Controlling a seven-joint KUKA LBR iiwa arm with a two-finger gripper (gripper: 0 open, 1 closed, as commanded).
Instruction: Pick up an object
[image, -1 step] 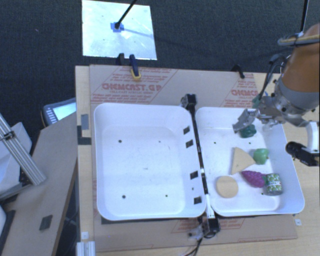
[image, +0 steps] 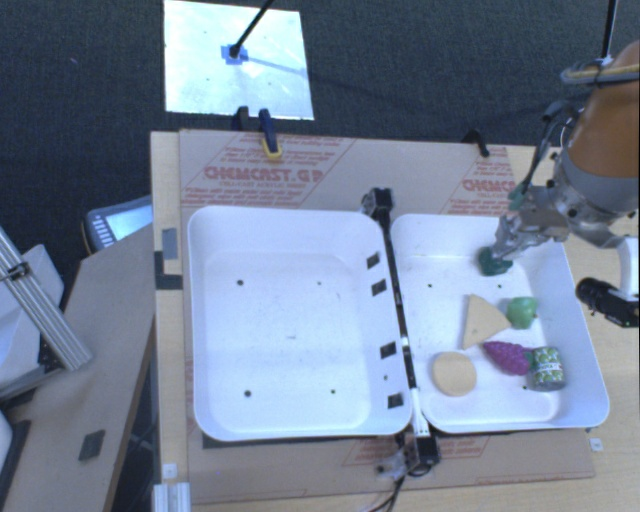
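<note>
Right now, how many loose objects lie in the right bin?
6: teal piece under the tool, wedge, green ball, purple grapes, round disc, speckled can. More may be hidden.

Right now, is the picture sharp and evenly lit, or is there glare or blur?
Camera view: soft overall, small items in the right bin lack detail; the reflective sheet at the top glares; both white bins look bright, near washed out; the gripper is blurry over a dark green object.

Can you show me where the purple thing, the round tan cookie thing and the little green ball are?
purple thing (image: 507, 355): camera view, on the middle of its bumpy body.
round tan cookie thing (image: 454, 374): camera view, on the centre of its flat top.
little green ball (image: 521, 311): camera view, on the middle of its rounded top.
</note>
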